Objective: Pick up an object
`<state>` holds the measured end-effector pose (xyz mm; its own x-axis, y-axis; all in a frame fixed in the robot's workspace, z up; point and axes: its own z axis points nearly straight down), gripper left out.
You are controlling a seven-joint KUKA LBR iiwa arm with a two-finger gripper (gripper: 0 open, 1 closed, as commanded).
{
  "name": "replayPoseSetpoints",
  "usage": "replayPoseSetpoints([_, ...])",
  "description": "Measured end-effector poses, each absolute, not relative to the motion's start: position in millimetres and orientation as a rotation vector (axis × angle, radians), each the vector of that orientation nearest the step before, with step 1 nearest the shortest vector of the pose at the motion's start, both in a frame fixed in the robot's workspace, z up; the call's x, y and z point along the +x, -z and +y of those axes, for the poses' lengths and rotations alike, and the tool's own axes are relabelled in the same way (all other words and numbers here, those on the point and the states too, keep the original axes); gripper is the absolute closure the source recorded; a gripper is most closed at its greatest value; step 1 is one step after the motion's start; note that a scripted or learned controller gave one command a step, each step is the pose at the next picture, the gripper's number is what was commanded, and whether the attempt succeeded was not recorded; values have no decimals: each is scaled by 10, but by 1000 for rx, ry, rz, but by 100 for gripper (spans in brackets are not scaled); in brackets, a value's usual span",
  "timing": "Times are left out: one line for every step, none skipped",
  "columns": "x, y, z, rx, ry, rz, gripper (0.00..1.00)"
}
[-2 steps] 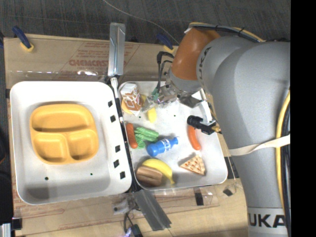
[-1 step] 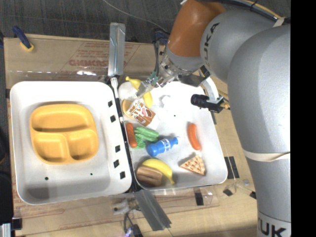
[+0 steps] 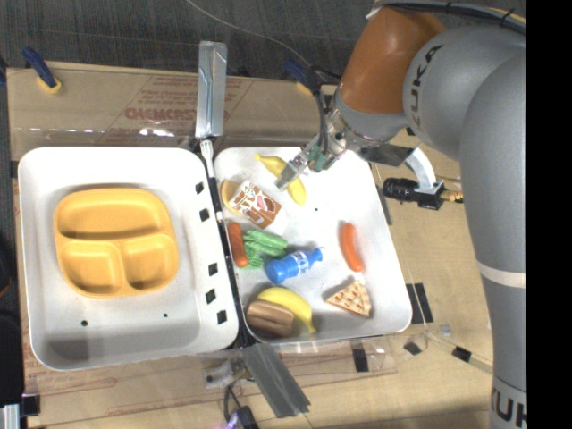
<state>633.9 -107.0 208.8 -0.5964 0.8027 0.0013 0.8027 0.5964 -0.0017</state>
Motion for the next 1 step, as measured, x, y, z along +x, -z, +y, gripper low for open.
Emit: replayPoseSetpoints([6339, -2085, -1067, -1410, -2, -2805, 0])
